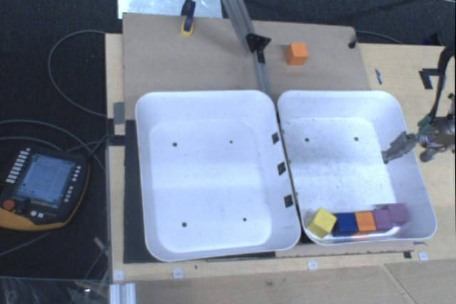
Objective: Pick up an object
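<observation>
While the gripper (399, 147) hangs over the right bin's (399, 110) right edge, I cannot tell its state; yellow (321, 222), blue (345, 223), orange (365, 221) and purple blocks (391, 215) line the bin's front wall.

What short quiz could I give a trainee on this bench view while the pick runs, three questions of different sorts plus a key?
1. True or false: the yellow block lies in the left bin.
2. Multiple choice: the orange block outside the bins sits on A) the board behind the right bin, B) the left bin's floor, C) the handheld controller.
3. Fill in: right of the yellow block, along the right bin's near wall, come the blue block, a second orange block, then two ____ blocks.

Key: 1 false, it is in the right bin. 2 A. 3 purple.

The end effector is over the right bin's right rim, away from the row.
</observation>
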Tool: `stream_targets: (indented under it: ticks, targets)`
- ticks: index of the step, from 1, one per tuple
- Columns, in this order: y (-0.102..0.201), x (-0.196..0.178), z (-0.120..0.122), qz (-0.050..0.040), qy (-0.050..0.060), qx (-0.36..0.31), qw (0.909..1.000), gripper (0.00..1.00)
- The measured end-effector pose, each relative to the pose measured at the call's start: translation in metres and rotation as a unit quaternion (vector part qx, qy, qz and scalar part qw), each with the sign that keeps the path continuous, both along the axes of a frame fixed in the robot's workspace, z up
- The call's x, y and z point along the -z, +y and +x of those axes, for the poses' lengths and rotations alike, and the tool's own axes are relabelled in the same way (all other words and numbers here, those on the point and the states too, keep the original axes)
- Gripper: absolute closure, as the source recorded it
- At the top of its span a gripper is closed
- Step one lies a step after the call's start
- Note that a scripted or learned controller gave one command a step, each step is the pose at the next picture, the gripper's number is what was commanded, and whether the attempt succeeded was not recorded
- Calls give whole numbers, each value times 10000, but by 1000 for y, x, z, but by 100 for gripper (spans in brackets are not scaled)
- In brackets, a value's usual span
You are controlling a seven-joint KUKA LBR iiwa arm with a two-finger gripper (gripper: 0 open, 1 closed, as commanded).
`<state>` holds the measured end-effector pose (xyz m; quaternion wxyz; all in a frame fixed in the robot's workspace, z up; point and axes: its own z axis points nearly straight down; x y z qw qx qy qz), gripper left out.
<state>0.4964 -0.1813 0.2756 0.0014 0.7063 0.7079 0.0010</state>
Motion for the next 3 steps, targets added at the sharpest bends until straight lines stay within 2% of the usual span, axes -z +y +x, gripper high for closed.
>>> stream_targets:
  ticks: [1,2,3]
  targets:
    - [27,68,51,13,28,-38,10000,0]
    - [67,112,69,16,28,-39,10000,0]
    - [21,40,7,-18,-16,36,10000,0]
